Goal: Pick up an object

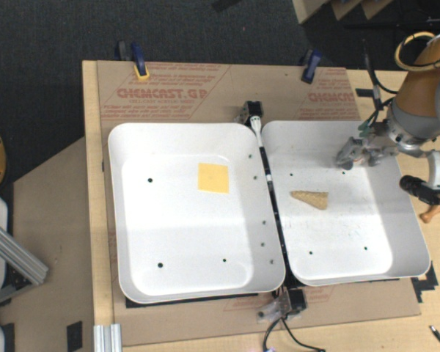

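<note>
Nearest the lens, a black cable clamp (282, 305) sits at the near junction of the two shallow white plastic bins, apparently pinning them together so they do not slide on the brown cardboard-covered bench (95, 196). Blue spring clamps (139, 59) at the far edge seem to hold that sheet down for the same reason. Lying flat near the middle of the left bin (132, 196) is a yellow square foam tile (213, 177), well apart from every wall, with open floor on all sides. Inside the right bin (396, 248), a tan wedge-shaped piece (310, 199) lies left of centre, near the dividing rims yet not touching them. Above the right bin's far right part hangs the grey two-finger gripper (356, 155); whether it is released or clenched I cannot tell, and nothing is visibly in its grasp. By my reading the wedge is the likelier target, being near the tool, with clear room for a descent from above
</note>
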`<action>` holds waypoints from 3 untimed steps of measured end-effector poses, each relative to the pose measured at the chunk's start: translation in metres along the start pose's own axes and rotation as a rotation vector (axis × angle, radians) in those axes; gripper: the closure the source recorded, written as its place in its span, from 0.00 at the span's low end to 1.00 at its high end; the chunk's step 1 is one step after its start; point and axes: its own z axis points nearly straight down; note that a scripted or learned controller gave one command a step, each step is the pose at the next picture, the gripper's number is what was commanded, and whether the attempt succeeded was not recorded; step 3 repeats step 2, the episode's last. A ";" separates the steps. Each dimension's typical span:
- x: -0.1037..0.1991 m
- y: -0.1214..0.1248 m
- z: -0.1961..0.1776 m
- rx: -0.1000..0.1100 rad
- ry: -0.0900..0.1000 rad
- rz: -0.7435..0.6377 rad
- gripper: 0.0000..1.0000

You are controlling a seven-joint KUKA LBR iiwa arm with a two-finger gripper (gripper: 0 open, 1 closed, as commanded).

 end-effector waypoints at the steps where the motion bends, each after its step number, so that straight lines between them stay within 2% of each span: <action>1: 0.139 0.021 -0.095 -0.009 0.002 -0.012 1.00; 2: 0.207 0.010 -0.091 0.008 0.001 -0.004 1.00; 3: 0.207 0.010 -0.091 0.008 0.001 -0.004 1.00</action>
